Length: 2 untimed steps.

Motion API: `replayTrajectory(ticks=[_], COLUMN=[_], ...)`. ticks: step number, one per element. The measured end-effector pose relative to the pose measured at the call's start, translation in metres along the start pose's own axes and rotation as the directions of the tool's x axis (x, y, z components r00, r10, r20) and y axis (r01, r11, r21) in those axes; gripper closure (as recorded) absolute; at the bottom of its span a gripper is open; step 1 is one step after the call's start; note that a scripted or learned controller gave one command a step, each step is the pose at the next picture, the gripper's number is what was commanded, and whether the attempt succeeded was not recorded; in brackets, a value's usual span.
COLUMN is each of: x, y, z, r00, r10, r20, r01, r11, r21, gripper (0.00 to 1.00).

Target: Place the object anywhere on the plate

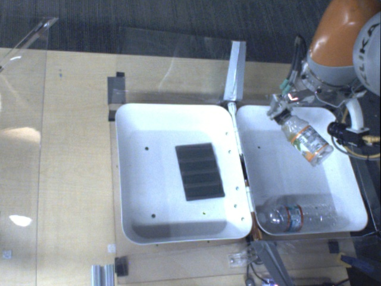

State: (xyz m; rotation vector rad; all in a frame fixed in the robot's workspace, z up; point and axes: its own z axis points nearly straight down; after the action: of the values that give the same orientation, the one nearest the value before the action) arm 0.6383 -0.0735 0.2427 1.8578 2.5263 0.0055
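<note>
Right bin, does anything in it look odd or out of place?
A clear bottle lies on its side along the near wall of the right bin. A second bottle hangs tilted at the gripper.

No text, brand, number or sign can be read with confidence. The arm (357,34), at the upper right of the frame, carries dark lettering on its grey housing at the right edge, cut off by the frame and illegible. The small bottle (306,139) at upper right has an orange and white label, its print too small to make out. The bottle (294,215) lying at lower right shows a dark label band, likewise unreadable.
</note>
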Motion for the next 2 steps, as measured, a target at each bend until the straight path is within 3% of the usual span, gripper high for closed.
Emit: replayTrajectory(ticks=[1,2], x=[0.074,0.161], y=[0.031,0.017], z=[-0.005,-0.024], r00=[0.986,0.976], r10=[-0.165,-0.219], r20=[-0.002,-0.003], r01=[0.165,0.219], r11=[0.986,0.976], r21=[0.001,0.0], gripper=[1.0,1.0])
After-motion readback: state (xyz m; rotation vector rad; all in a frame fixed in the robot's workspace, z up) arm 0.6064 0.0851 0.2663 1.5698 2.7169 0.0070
